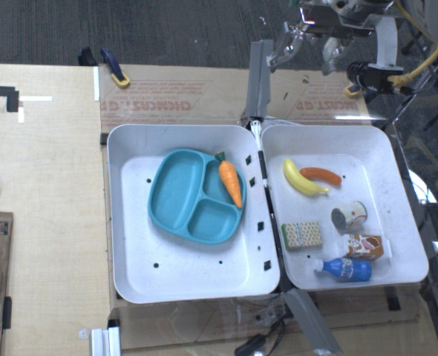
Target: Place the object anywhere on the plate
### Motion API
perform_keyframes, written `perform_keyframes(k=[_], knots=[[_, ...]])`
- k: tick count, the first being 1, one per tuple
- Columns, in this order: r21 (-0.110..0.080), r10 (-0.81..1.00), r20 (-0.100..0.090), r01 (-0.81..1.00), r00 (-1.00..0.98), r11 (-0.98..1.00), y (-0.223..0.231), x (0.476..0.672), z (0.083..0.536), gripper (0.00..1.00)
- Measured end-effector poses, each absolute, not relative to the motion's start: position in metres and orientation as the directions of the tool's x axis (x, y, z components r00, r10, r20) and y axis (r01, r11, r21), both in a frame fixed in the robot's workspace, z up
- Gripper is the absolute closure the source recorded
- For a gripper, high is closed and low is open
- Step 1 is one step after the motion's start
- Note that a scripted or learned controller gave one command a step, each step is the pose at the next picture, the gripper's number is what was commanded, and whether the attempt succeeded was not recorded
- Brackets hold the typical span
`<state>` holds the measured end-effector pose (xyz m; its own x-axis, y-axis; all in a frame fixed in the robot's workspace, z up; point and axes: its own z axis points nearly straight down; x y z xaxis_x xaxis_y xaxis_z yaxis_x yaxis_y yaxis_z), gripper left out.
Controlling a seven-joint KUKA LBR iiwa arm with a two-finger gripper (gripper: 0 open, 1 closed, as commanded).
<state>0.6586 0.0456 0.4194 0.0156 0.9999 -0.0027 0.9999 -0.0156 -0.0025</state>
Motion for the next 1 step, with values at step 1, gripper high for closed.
perform_keyframes(k=[1], knots=[[-0.003, 1.000, -0.003, 1.000, 0.016, -0.016, 0.0456, 0.6586, 0.4194, 0.00]])
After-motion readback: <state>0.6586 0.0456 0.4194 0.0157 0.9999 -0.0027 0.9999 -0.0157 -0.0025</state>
